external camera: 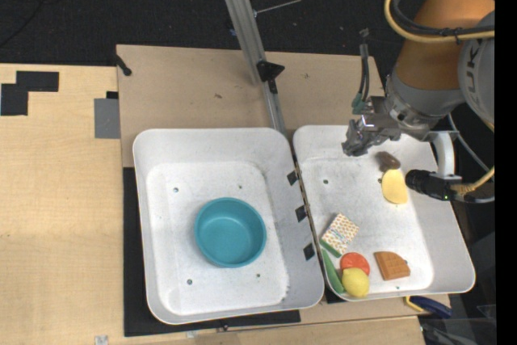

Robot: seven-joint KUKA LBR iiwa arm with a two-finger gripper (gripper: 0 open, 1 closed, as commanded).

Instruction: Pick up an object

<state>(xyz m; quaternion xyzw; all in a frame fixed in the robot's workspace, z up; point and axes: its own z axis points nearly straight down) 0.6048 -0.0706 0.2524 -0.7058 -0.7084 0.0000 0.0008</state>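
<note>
Gripper (pixel 357 143), finger state can't be told, hangs over right bin (pixel 452 275)'s top edge; nearest obj, yellow piece (pixel 394 188), at 4 o'clock.

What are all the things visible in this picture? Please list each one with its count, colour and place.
bins: 2, white, side by side on the bench, left bin and right bin
bowl: 1, teal, in the left bin
yellow piece: 1, pale yellow, upper part of the right bin
dark piece: 1, dark brown, just above the yellow piece
checkered piece: 1, beige with a grid pattern, lower left of the right bin
green piece: 1, green, along the right bin's left wall
red piece: 1, red, near the bin's lower edge
yellow ball: 1, yellow, just below the red piece
brown piece: 1, orange-brown, right of the red piece
metal rail: 1, grey, slanting behind the bins
gripper: 1, grey, over the right bin's upper part
</note>
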